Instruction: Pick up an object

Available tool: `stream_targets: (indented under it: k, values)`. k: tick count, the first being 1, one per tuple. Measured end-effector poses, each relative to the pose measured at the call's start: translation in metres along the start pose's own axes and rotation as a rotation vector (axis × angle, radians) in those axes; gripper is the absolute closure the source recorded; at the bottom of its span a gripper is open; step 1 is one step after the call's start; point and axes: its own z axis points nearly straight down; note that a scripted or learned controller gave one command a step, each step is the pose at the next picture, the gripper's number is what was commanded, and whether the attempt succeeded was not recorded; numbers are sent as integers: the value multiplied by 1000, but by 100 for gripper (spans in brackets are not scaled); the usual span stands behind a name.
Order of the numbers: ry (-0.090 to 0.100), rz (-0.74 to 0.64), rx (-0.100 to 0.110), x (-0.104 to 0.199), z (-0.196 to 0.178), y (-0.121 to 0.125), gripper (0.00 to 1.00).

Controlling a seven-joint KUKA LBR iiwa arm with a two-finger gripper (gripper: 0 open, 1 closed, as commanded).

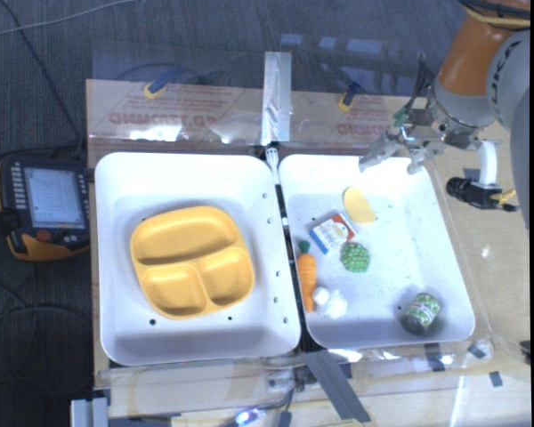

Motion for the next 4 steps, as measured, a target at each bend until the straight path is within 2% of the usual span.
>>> stream_targets:
  k: [1, 2, 3, 4]
  values:
    - [-2, -162, -2, 2, 111, -21, 0]
    - [-1, -164, -3, 3, 101, -20, 100]
    - [-1, -163, -3, 3, 101, -20, 0]
    - [-6, -160, -11, 29, 116, -25, 0]
